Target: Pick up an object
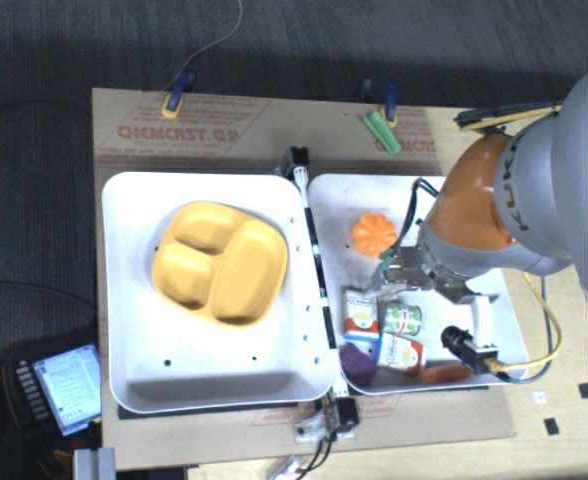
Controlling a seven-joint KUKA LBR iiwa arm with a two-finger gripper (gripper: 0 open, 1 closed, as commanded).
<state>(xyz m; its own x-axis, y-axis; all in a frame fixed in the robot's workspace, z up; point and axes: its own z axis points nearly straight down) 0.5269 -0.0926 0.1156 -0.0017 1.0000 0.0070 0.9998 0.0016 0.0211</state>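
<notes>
Gripper (402, 268) low in right white bin (326, 218), finger state I can't tell | small white-green printed carton (403, 320) just below it | looks light, stiff, slick; I'd pinch its flat sides

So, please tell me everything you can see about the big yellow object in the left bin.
The yellow object looks like a smooth, glossy plastic tray with three rounded compartments, two small ones on the left and one larger on the right. It seems to lie upside down, bulges upward, though I cannot be sure. It rests on the floor of the left bin, near the middle, slightly rotated, touching nothing else.
</notes>
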